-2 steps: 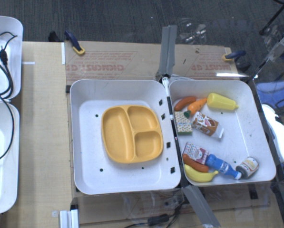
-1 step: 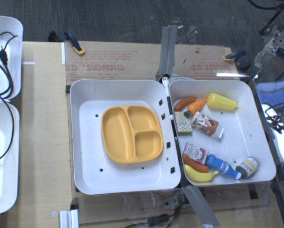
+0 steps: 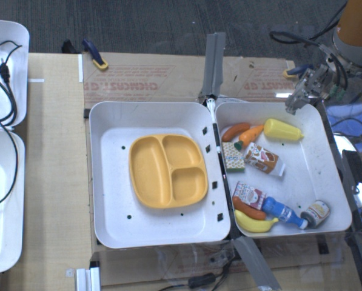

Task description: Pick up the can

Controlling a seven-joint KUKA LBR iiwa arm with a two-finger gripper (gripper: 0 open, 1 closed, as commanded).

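The robot arm is showing a broad orange band over a grey metal wrist section. Below the wrist, the end effector is appearing as a cluttered assembly of silver-grey metal parts with dark joints and small fittings. Black cables are looping out from behind the wrist, and thinner wires are running along the metal assembly.

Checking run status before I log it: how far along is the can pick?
Done: nothing. The can lies on its side in the right bin's near corner, beside the blue bottle. In hand: nothing visible; the tool hovers over that bin's far edge, away from the can. Left: travel to the can, descend, grasp, lift.
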